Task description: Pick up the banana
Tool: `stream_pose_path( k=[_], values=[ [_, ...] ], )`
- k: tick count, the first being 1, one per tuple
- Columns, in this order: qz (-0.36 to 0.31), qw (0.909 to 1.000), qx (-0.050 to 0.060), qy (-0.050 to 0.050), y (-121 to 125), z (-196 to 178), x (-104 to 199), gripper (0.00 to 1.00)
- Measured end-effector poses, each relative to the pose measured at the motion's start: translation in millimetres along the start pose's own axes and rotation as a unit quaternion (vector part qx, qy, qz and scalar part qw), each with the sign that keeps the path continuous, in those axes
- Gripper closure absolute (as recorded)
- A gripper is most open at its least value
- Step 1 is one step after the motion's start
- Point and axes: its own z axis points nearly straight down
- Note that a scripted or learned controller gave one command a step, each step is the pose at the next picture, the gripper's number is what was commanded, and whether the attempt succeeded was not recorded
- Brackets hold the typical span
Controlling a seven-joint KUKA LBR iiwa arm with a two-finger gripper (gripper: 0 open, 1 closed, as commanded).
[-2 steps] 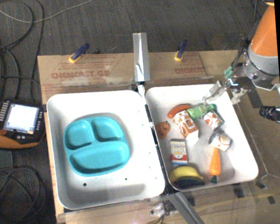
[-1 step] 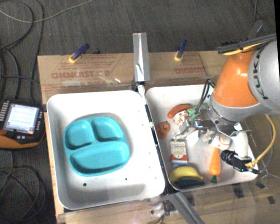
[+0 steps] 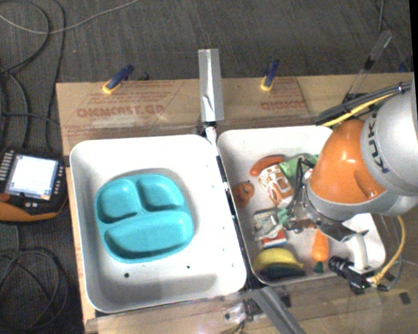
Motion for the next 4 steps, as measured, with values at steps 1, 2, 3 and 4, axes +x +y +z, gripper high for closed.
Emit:
stream_pose_path(
  k=[1,2,3,4],
  values=[
    [-0.101,0.9948,0.009,0.003,-7,-53,-21,0.0],
    [-0.091,0.9958,0.009,0.002,0,-140,20,0.0],
    [-0.121,0.9927,0.005,0.001,-5,2,-17,0.0],
    [-0.279,0.9602,0.008,0.003,-10,-74,-57,0.0]
  ],
)
